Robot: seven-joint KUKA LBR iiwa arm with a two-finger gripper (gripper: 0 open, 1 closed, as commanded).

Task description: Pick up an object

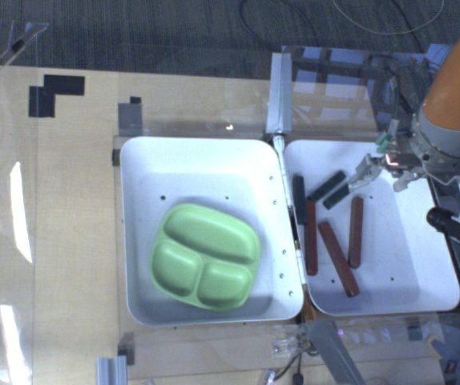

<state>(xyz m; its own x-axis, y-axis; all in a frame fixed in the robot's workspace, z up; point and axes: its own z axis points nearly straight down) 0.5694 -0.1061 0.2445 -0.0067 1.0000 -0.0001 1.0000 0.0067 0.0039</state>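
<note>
The tool (pixel 372 169), its finger state indeterminate, hovers over the right bin (pixel 430 295) beside a dark bar (pixel 327 189), apparently light, rigid, best pinched across its narrow midsection.

Tray (pixel 206 255) in left bin (pixel 142 215); sticks (pixel 336 257) in right bin (pixel 422 287).

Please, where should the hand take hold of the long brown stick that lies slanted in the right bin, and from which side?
Probably at the middle of the slanted brown stick, coming straight down from above, fingers across its narrow width. It lies flat on the right bin floor, and its upper end sits close to the neighbouring brown sticks, so the middle and lower part offers more room.
</note>
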